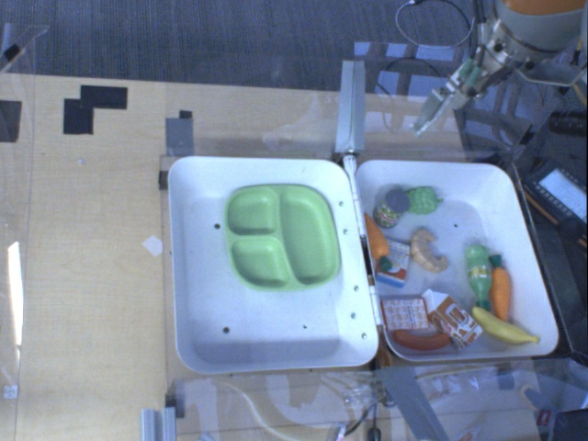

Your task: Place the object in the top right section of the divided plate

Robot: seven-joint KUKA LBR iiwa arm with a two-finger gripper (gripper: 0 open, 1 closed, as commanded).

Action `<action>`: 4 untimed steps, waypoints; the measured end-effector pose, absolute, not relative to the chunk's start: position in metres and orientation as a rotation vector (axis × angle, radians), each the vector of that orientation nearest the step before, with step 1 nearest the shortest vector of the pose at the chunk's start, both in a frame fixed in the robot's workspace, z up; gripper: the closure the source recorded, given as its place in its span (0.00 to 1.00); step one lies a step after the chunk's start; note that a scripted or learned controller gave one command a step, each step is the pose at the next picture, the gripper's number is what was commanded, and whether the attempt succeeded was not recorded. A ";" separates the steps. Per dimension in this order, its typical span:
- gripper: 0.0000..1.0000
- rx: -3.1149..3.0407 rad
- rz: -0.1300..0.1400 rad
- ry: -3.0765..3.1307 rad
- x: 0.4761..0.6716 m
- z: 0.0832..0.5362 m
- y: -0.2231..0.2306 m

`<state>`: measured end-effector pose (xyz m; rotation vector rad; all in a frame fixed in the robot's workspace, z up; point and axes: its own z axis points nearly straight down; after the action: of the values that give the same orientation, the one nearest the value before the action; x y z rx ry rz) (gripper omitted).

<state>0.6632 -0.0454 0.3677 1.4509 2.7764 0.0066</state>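
Observation:
A green divided plate point(280, 235) lies in the left white bin point(197, 320), with two small sections on its left and one long section point(310, 232) on its right; all sections hold nothing. My gripper point(432, 116) hangs above the bench behind the right bin's point(524, 219) far rim, up and to the right of the plate and well clear of it. I see nothing carried under it. The right bin holds several toy foods.
In the right bin lie a green leafy piece point(423, 199), a grey-yellow ball point(390, 209), a carrot point(377, 237), a tan piece point(427, 251), a green bottle point(478, 269), a second carrot point(500, 292), a banana point(505, 327), a sausage point(421, 341) and small boxes point(404, 313). A metal divider point(349, 108) stands behind the bins.

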 end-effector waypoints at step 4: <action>1.00 1.212 0.007 2.883 0.491 0.220 -0.133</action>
<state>0.4913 -0.1335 0.2196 1.2124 2.8828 0.0066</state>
